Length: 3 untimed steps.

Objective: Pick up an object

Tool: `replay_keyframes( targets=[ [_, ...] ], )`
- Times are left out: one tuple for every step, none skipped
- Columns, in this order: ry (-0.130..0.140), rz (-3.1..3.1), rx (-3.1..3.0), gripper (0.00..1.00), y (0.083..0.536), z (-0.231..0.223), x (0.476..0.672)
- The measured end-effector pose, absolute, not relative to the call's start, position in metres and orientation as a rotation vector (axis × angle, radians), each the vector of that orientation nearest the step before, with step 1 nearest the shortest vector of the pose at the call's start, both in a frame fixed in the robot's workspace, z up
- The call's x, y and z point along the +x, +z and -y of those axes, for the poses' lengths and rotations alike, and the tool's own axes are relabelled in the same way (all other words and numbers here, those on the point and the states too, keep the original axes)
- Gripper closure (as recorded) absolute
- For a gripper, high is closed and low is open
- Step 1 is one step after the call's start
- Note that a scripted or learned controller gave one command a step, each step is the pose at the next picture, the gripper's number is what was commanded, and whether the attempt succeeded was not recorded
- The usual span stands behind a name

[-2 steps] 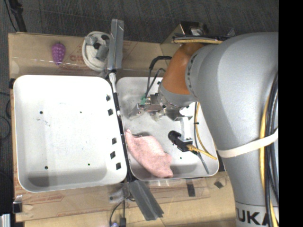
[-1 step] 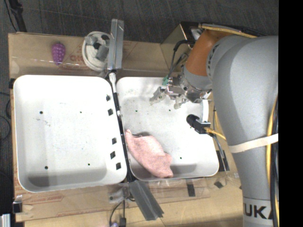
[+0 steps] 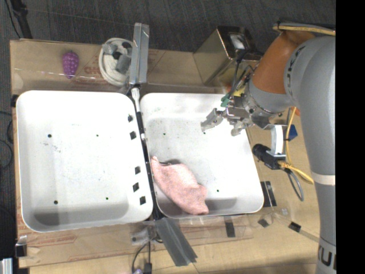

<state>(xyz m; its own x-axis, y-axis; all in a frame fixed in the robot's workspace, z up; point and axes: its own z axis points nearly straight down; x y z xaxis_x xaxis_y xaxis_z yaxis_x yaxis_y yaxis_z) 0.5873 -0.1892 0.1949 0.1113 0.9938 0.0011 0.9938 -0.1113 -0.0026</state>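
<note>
A pink cloth [image 3: 178,188] lies crumpled in the right bin [image 3: 239,170], against its left wall near the front corner. My gripper [image 3: 223,124] hovers over the back right part of that bin, well apart from the cloth and behind it to the right. Its two fingers are spread open and hold nothing. The grey arm with its orange band [image 3: 275,61] comes in from the right.
The left bin [image 3: 74,158] sits beside the right one, with black clips along the shared wall. Behind the bins on the bench are a purple grape-like toy [image 3: 70,63], a white roll [image 3: 116,60] and a brown box [image 3: 219,53]. Cables hang at the right.
</note>
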Motion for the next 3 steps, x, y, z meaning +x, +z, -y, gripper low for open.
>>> replay_keyframes(
  targets=[
    [0.004,2.259,-2.177,0.0,0.145,0.143,0.535],
    [0.004,2.456,-1.949,0.0,0.091,0.113,0.553],
    [0.001,2.45,-1.964,0.0,0.092,0.104,0.629]
  ],
)
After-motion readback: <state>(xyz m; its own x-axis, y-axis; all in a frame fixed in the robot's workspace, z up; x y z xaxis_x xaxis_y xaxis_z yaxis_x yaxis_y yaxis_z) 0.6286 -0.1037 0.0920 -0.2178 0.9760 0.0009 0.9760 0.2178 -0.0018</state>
